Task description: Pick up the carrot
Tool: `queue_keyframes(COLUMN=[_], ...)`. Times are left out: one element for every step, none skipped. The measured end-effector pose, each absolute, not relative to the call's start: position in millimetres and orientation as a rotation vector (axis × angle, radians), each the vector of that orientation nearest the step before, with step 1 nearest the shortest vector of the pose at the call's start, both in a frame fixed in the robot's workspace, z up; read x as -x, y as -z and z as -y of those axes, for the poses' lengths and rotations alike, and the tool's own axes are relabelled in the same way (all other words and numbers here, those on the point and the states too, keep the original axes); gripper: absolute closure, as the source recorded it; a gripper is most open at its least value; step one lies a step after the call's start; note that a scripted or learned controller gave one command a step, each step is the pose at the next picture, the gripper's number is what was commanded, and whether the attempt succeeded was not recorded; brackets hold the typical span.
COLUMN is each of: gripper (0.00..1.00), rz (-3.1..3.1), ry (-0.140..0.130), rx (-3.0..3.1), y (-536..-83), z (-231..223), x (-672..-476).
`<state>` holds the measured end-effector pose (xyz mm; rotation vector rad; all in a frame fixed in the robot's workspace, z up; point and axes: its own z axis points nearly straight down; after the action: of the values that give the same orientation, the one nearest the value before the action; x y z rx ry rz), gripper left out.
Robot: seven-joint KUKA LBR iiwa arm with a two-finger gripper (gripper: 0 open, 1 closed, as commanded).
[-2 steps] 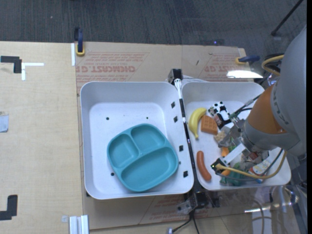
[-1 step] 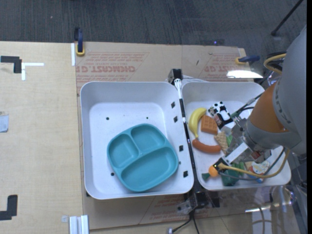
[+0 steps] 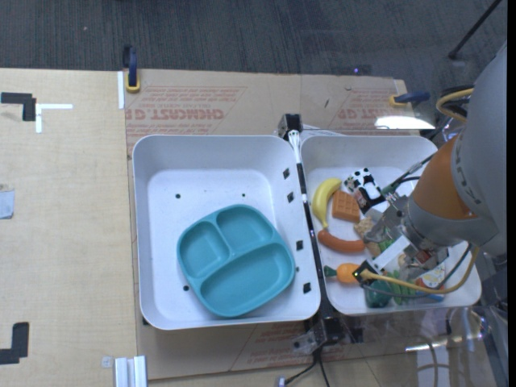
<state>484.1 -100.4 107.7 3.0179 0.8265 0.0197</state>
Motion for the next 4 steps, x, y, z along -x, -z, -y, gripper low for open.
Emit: queue_keyframes(gripper=[0.0, 0.0, 0.0, 0.0], rz=[-0.897, -0.784, -0.825, -0.944], ry=[0.004, 0.007, 0.011, -0.034], rx=[-3.013, -3.042, -3.035, -2.991], y=[-191, -191, -129, -98], z=[26, 66, 99, 91], x=[-478.5, -521.4, -516.0, -486.2])
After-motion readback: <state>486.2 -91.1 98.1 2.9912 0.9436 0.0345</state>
